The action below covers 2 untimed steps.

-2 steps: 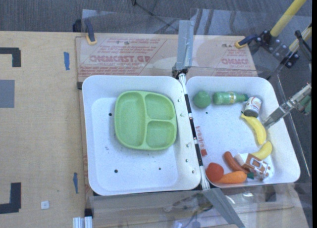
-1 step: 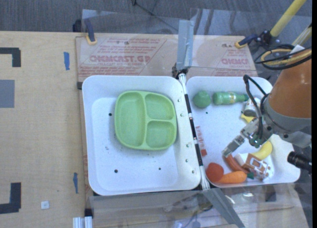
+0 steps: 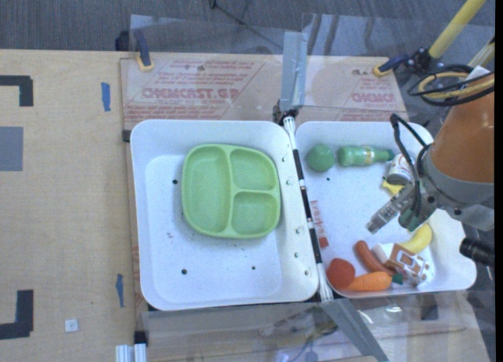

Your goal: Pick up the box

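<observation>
While the box (image 3: 410,262) lies flat near the front right corner of the right bin (image 3: 346,211), nothing grips it. It is a small white carton with orange and dark print, resting on the bin floor, its right end close to the bin's wall. Just above it sits a yellow banana-shaped piece (image 3: 417,238), touching or nearly touching the box's upper edge. To the box's left lie a red sausage-shaped item (image 3: 368,254), an orange carrot (image 3: 371,281) and a round red piece (image 3: 340,272), clustered along the front wall.

Gripper (image 3: 391,215) position: above the middle right of the same bin, up and left of the box and apart from it. Its grey fingers (image 3: 383,218) point down and left toward the bin floor. Whether the fingers stand wide or narrow cannot be told from this angle; no object shows between them. The grey arm with its orange band (image 3: 468,144) enters from the right.

At the far end of the right bin rest a green ball (image 3: 320,157) and, beside it, a green bottle (image 3: 363,155) lying on its side. A yellow scrap (image 3: 391,186) shows near the gripper's upper edge.

The left bin (image 3: 157,219) holds a light green divided plate (image 3: 231,191), upright and flat, in its upper middle part. Both bins sit side by side on the tabletop (image 3: 63,195), their inner rims touching.
</observation>
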{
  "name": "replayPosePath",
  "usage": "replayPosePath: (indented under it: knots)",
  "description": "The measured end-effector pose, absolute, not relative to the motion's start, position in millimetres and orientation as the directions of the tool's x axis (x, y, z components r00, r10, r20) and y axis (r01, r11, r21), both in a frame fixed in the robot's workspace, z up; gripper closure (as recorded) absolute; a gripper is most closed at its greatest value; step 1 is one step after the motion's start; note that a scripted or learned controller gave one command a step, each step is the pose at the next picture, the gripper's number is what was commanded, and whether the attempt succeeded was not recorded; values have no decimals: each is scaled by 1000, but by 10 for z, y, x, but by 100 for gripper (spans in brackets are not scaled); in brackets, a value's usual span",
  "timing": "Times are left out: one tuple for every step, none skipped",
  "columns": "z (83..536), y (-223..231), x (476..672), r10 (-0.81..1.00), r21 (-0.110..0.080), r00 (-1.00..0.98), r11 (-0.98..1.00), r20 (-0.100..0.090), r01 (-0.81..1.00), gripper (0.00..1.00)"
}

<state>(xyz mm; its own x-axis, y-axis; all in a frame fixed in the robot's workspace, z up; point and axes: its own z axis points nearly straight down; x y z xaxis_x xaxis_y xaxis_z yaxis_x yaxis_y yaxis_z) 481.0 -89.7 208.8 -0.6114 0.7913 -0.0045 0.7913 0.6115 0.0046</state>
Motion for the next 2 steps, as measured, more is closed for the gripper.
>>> replayPosePath:
  knots:
    - [1846,-450,5185,875,3,-484,484,-3,875,100]
    - [1845,-316,5236,923,3,-384,384,-2,923,100]
